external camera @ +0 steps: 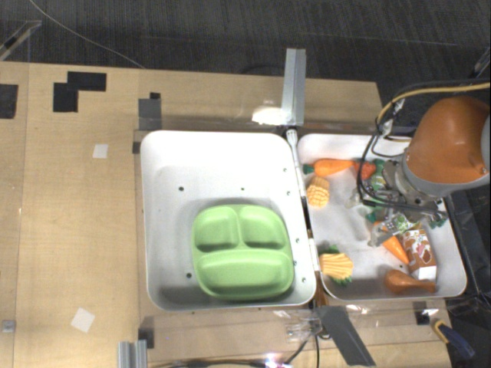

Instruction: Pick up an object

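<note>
Where the arm (449, 140) hangs, right-bin (459, 282) toys blur together.

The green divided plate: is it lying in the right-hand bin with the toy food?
No. The green divided plate lies in the left bin, apart from the toy corn in the right bin.

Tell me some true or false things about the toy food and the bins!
1. The green plate lies in the left bin. True.
2. The green plate holds a carrot. False: its compartments are bare; the carrot lies in the right bin.
3. Two pieces of corn lie along the right bin's left side. True.
4. The arm hangs over the left bin. False: it is above the right bin.
5. The plate has one single compartment. False: it has three.
</note>
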You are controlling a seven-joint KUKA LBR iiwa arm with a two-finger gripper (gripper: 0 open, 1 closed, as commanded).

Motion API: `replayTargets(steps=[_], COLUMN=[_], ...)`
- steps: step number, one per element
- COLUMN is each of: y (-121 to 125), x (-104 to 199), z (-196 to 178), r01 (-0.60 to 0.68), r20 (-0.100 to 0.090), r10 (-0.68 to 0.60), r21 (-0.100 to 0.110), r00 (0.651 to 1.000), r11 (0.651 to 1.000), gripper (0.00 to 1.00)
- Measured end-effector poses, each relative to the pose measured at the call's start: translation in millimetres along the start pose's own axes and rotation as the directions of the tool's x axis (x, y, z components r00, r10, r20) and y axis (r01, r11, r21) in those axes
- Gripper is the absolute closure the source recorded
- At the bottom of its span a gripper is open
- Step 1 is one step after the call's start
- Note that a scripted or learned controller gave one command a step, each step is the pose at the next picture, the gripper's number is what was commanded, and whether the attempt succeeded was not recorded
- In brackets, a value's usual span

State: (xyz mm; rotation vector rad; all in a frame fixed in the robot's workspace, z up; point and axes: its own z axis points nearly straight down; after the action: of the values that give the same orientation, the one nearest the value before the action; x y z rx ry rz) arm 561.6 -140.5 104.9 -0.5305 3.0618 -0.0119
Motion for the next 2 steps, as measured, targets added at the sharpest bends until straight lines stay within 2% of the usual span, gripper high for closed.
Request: replayTargets(steps=[1, 2], y=[5, -8], x=[-47, 11], z=[17, 14], r01=[-0.127, -0.137], r20=[-0.02, -0.02], r10=[0.127, 0.137], r21=[-0.006, -0.003], r00=[0.992, 0.99], r11=[0.992, 0.991], gripper=[0.0, 0.0])
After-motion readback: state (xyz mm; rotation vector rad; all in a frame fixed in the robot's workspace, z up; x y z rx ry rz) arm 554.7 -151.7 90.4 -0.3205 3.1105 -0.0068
